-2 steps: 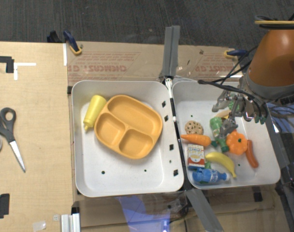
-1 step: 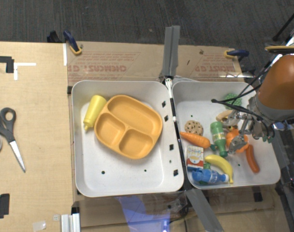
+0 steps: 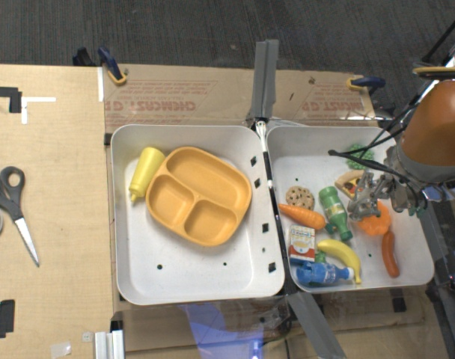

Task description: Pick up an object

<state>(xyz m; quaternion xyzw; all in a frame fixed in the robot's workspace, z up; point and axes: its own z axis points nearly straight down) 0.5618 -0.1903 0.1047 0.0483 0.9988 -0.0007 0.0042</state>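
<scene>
My gripper (image 3: pixel 364 199) hangs over the right bin (image 3: pixel 414 275), in its right half, with the orange-banded arm (image 3: pixel 435 126) above it. Just under and right of it lies an orange fruit-like toy (image 3: pixel 376 225). A green bottle (image 3: pixel 335 212) lies immediately to its left, and a yellow-and-red piece (image 3: pixel 352 184) sits just behind it. Nothing shows held in the gripper. Also in this bin are a cookie (image 3: pixel 298 197), a carrot (image 3: pixel 303 216), a banana (image 3: pixel 343 253), a blue bottle (image 3: pixel 321 274), a small carton (image 3: pixel 301 241) and a red sausage (image 3: pixel 390 253).
The left bin (image 3: pixel 138 275) holds a yellow divided plate (image 3: pixel 197 195) and a yellow bottle (image 3: pixel 144 172). Scissors (image 3: pixel 16 208) lie on the bench at far left. A green leafy toy (image 3: pixel 361 158) sits at the back of the right bin. Cables run by the arm.
</scene>
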